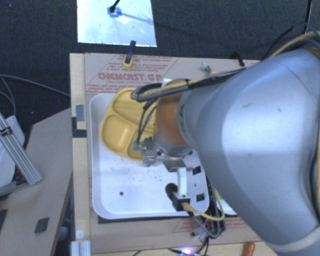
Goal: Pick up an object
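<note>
Yellow divided dish (119,126) lies in white bin's (122,199) upper-left corner, close to walls. Hand (148,154) sits low at dish's right rim; we judge rim the likeliest grasp point. We cannot tell hand's opening or hold.

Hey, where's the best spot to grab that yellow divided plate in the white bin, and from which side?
Probably the raised outer rim of the yellow divided plate, on the view's left, approached from straight above. It seems to lie flat in the white bin, so only that thin lip offers a pinch, and the arm covers its right side.
</note>
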Action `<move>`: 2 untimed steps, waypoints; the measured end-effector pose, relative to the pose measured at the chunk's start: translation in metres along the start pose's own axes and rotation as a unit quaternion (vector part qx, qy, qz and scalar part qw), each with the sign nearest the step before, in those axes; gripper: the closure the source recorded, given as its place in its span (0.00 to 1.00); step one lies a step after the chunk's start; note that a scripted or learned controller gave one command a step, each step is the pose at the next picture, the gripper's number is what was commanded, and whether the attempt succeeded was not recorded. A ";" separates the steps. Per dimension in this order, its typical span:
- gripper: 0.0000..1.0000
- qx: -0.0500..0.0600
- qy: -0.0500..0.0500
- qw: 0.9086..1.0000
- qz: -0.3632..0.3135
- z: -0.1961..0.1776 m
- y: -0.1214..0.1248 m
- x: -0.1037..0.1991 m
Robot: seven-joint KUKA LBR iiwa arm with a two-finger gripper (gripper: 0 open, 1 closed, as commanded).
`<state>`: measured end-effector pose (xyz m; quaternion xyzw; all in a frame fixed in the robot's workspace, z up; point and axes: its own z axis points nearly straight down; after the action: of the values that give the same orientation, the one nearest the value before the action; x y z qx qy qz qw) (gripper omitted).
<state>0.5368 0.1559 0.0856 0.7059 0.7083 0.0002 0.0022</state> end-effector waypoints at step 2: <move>1.00 0.003 0.002 1.000 -0.002 -0.144 0.017 0.026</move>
<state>0.5534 0.1821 0.2299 0.7046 0.7097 -0.0006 -0.0010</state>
